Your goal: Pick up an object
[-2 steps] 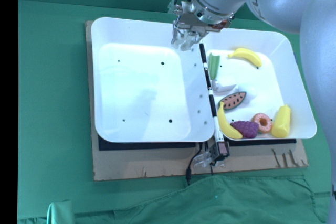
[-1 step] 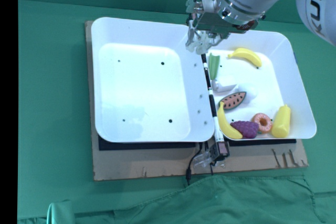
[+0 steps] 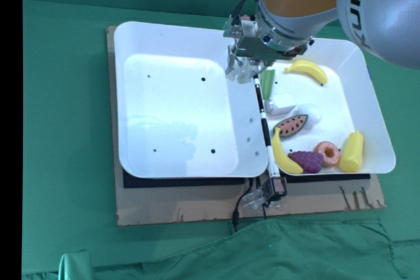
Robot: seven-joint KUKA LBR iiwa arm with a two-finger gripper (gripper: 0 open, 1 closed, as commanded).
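Note:
My gripper (image 3: 244,70) hangs low over the upper part of the divide between the two white bins, at the left edge of the right bin (image 3: 367,85). A small green object (image 3: 267,80) lies just to its right and slightly below it, partly hidden by the wrist. I cannot tell whether the gripper touches it. Close by are a white block (image 3: 282,103) and a yellow banana (image 3: 307,70).
Lower in the right bin lie a watermelon slice (image 3: 291,124), a white rounded piece (image 3: 310,116), a second banana (image 3: 284,154), purple grapes (image 3: 306,160), a donut (image 3: 327,153) and a yellow bottle (image 3: 352,151). The left bin (image 3: 131,49) adjoins it. A black-and-white rod (image 3: 264,131) runs along the divide.

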